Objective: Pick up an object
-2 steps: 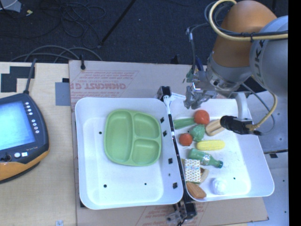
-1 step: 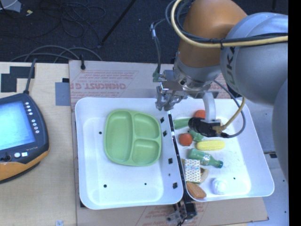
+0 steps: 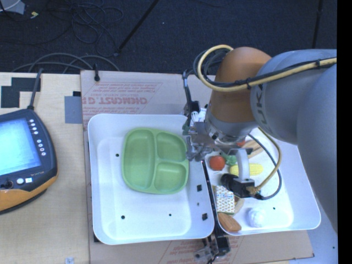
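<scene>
My gripper (image 3: 194, 146) hangs low over the seam between the two bins, at the right rim of a green divided plate (image 3: 154, 160) that lies in the left bin (image 3: 110, 224). Just right of the gripper, in the right bin (image 3: 300, 202), sit a small red tomato-like piece (image 3: 217, 162), a green piece (image 3: 231, 159) and a yellow corn cob (image 3: 245, 170). Nothing can be seen held in the gripper. The wrist and orange band cover the upper part of the right bin.
Nearer the front of the right bin lie a checkered packet (image 3: 224, 200), a brown bread-like piece (image 3: 230, 223) and a white ball (image 3: 254, 217). An orange stick (image 3: 251, 146) pokes out beside the wrist. A teach pendant (image 3: 22, 153) rests on the bench at far left.
</scene>
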### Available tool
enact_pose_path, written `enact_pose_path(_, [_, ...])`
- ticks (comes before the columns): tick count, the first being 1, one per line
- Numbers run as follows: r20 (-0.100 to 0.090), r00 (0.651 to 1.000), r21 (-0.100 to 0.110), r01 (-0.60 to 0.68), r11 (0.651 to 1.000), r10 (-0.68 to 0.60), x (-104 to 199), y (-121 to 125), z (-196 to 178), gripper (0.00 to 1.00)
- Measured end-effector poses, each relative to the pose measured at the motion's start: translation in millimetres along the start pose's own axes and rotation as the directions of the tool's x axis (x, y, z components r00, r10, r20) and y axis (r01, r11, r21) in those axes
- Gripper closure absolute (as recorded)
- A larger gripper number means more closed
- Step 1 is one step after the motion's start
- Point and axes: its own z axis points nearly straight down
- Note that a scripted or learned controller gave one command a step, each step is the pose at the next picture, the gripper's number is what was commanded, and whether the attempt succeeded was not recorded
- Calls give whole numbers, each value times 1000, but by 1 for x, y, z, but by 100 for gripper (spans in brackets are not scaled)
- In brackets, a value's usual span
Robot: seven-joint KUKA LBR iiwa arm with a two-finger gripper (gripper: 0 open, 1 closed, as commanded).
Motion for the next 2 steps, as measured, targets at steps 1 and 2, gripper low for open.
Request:
enact_pose_path(1, [-5,1000,-11,8,1000,-8,45,-89,-57,100])
enact_pose_path(2, [-2,1000,-28,4,1000,-4,15,-35,-170,100])
